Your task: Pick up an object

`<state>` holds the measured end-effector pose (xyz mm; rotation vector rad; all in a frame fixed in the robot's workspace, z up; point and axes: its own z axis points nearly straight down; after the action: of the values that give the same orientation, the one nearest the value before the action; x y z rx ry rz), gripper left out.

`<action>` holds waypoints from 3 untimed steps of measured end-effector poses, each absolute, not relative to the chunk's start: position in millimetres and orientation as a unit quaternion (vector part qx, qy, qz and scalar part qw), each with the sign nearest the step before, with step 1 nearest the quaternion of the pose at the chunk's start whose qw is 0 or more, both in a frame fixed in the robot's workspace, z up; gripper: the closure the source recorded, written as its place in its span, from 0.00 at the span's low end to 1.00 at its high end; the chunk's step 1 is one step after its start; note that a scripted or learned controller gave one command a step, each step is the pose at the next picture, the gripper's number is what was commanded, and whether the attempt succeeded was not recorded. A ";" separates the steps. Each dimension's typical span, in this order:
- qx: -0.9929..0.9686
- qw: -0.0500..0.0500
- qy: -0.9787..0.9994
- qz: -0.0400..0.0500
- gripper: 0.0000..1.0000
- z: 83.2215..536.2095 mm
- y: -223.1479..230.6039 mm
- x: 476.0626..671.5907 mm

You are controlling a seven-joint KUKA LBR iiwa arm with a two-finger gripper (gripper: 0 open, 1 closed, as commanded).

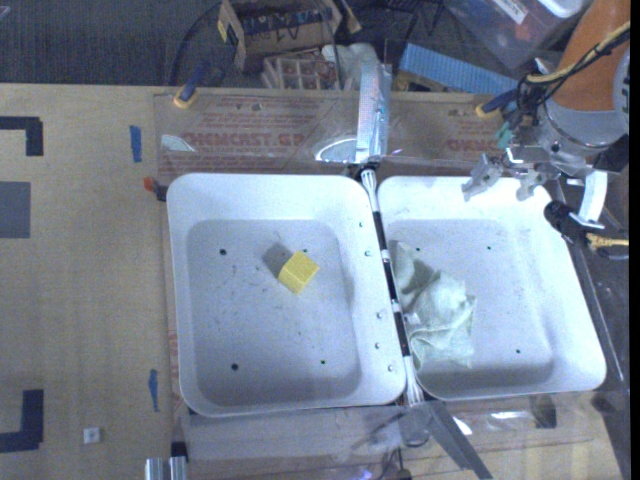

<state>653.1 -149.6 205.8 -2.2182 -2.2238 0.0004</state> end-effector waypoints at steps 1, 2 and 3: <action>-0.905 0.000 -0.426 -0.001 0.00 87.2 -131.4 633.3; -0.904 -0.001 -0.427 -0.002 1.00 99.0 -130.1 634.8; -0.853 -0.001 -0.522 -0.001 1.00 87.9 -177.8 620.1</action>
<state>620.1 -177.8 87.9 -2.6797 -1.6417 -0.0018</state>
